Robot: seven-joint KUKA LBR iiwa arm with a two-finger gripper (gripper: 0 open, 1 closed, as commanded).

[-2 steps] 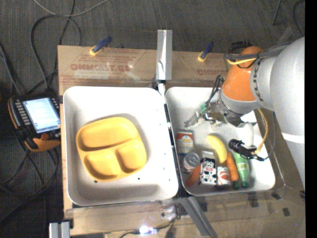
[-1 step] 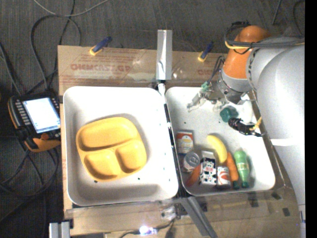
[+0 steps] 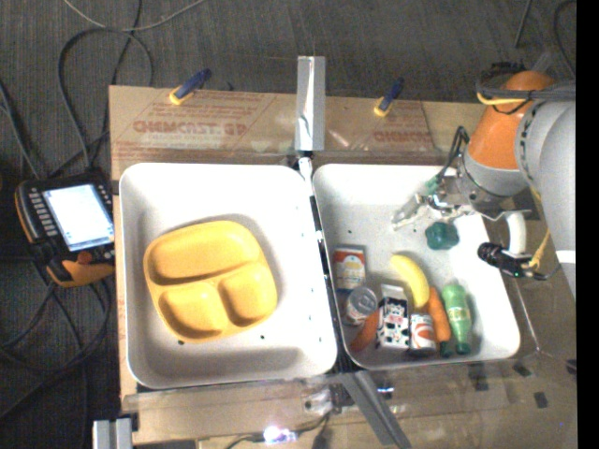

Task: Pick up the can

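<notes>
I have the two-finger gripper [image 3: 409, 213] spread wide, holding nothing; the small silver-topped can [image 3: 361, 301] sits below-left. Descend centred, clear of the banana [image 3: 412, 278].

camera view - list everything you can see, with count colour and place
bins: 2, white, side by side on the bench
tray: 1, yellow, three compartments, in the left bin
can: 1, silver top, right bin, near its left wall
carton: 1, white and red, just above the can
banana: 1, yellow, right bin centre
bottle: 1, green, right bin lower right
carrot: 1, orange, beside the bottle
small box: 1, white, red and black, right of the can
teal object: 1, upper right bin
clamps: 2, blue and yellow, top edge
pendant: 1, lit screen, far left
arm: 1, grey and orange, right
gripper: 1, over upper right bin
</notes>
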